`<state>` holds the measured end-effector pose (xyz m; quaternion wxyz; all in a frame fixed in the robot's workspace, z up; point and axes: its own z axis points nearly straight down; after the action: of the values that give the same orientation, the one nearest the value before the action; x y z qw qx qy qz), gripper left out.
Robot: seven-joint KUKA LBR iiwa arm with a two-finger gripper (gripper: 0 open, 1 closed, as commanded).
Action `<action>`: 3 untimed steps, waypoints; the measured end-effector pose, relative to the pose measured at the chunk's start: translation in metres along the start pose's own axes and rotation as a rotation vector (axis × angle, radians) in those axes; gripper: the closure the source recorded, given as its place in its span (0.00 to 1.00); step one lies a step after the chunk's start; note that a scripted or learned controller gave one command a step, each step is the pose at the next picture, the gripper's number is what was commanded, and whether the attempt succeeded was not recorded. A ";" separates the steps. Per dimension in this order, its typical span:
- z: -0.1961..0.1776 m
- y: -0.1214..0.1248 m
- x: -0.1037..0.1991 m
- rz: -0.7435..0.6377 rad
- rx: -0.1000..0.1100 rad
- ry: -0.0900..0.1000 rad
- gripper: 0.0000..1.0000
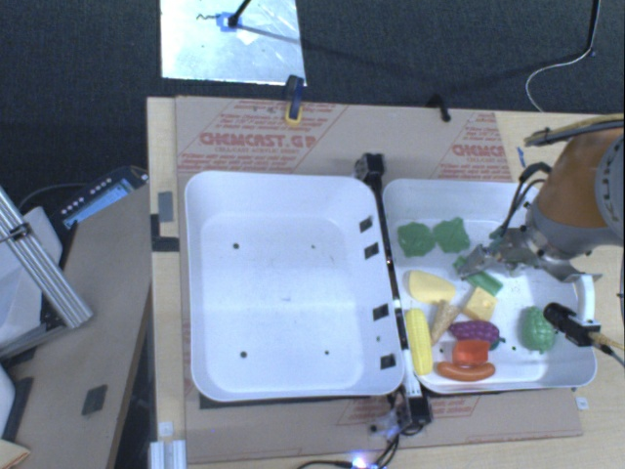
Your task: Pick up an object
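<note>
In the right bin [584, 367], toward its middle: gripper [477, 260] hovering just above a small green block [485, 283], nothing seen clamped; claw apart or together, cannot tell. Reaching in over the right bin's far-right rim: grey arm [576, 208].

Lying near the right bin's back wall: two green leafy pieces [433, 236].

Lying along the right bin's left wall: corn cob [418, 340], with a yellow lump [430, 285] behind it.

Crowding the right bin's front half: cone [444, 317], yellow wedge [479, 304], purple grapes [476, 331], red round piece [471, 352], red sausage [464, 370].

Sitting by the right bin's right wall: green broccoli [535, 330].

Standing beside the right bin, touching its left wall: left bin [210, 262].
</note>
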<state>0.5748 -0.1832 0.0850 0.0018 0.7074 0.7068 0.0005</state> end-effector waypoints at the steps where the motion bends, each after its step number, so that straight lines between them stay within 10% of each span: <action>1: 0.001 -0.020 -0.025 0.000 0.003 0.001 0.00; 2: 0.000 0.025 0.017 -0.010 -0.002 0.001 0.00; 3: 0.001 -0.040 -0.027 0.004 0.006 0.001 0.00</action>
<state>0.5344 -0.2099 0.0841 -0.0007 0.7088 0.7054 -0.0014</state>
